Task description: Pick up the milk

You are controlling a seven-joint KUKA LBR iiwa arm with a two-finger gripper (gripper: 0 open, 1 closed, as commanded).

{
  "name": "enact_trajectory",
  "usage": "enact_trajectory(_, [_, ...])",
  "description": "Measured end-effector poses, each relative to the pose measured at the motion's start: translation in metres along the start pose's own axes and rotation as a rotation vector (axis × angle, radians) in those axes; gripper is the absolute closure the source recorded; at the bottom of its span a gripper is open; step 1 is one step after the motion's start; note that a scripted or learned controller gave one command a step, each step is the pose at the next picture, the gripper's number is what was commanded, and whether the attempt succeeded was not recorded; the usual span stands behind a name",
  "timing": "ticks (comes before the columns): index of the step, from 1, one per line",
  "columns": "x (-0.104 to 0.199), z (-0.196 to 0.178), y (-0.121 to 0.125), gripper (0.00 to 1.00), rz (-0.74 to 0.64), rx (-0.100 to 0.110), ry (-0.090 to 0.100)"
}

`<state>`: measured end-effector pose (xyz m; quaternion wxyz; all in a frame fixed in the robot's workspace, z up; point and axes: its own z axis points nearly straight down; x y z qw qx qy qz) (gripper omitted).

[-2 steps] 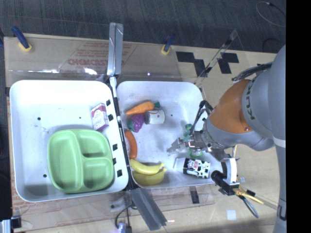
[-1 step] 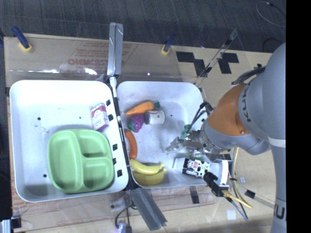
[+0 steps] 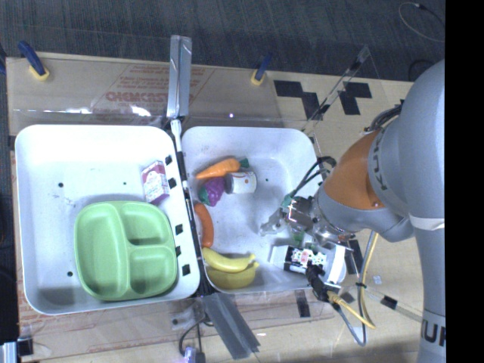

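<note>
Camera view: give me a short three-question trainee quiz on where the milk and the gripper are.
1. True or false: the milk carton lies in the right bin.
2. Multiple choice: the gripper is A) over the milk carton, B) over the right bin, C) outside both bins.
3. Fill in: the yellow fruit at the near edge of the right bin is a ____.

Key
1. False. It lies in the left bin, beside the green plate.
2. B.
3. Banana.
</note>
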<state>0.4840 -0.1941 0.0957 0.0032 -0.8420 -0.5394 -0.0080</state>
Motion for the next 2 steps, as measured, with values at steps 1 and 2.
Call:
enact_trajectory(1, [-0.004, -0.018, -0.006, 0.00, 0.045, 0.007, -0.016])
enact_trajectory(2, [-0.009, 0.004, -0.004, 0.00, -0.407, 0.011, -0.013])
